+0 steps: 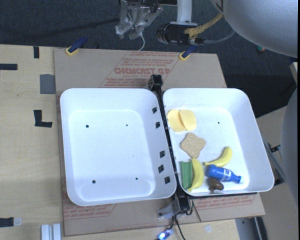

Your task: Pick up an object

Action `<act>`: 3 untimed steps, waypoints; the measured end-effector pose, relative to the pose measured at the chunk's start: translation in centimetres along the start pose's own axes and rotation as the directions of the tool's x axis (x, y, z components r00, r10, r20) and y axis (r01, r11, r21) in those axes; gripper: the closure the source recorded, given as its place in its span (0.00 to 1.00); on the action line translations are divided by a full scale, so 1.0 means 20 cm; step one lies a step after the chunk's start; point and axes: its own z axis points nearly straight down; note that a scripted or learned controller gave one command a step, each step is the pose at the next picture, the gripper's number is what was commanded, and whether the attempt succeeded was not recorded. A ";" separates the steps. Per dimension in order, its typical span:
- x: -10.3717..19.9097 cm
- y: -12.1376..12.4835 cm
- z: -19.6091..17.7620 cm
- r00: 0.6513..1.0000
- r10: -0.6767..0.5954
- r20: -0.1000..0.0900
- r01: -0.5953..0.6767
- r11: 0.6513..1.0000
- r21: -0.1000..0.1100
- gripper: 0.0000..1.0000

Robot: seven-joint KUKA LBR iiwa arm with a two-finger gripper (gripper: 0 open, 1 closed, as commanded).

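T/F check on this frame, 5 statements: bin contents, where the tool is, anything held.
1. All the objects lie in the right bin. True.
2. The blue bottle stands upright. False: it lies on its side near the bin's front edge.
3. The tool hangs above the dark floor beyond the bins, not over either one. True.
4. The slice of bread sits in the left bin. False: it is in the right bin, just in front of the pale yellow round pieces.
5. The tool holds the banana. False: the banana lies in the right bin, behind the bottle.
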 end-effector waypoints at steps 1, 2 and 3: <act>0.08 0.00 -0.10 1.000 0.008 0.004 -0.008 1.000 0.005 1.00; -0.22 -0.09 -0.10 1.000 0.013 0.005 -0.013 1.000 0.008 1.00; -0.23 -0.38 0.61 1.000 0.010 0.009 -0.010 1.000 0.026 1.00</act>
